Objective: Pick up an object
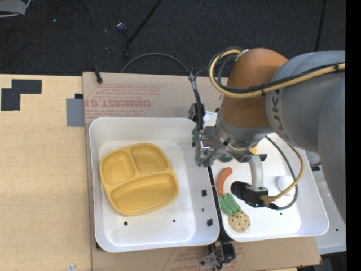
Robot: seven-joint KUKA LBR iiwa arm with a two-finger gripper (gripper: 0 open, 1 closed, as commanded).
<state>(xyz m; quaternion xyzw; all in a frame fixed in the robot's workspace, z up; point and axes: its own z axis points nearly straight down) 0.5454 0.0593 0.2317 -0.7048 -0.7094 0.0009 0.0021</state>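
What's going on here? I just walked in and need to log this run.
A grey robot arm reaches over the right bin, its end effector low near the divider between bins. A small orange piece, a green piece and a cookie lie in that bin. The left bin holds a yellow divided tray. Nothing looks lifted yet.

- Your left bin [186, 230] is open around the yellow tray [139, 177].
- In the right bin [316, 219], the arm [265, 95] covers most; sausage [224, 178], green toy [229, 203] and cookie [240, 221] crowd its near-left corner.
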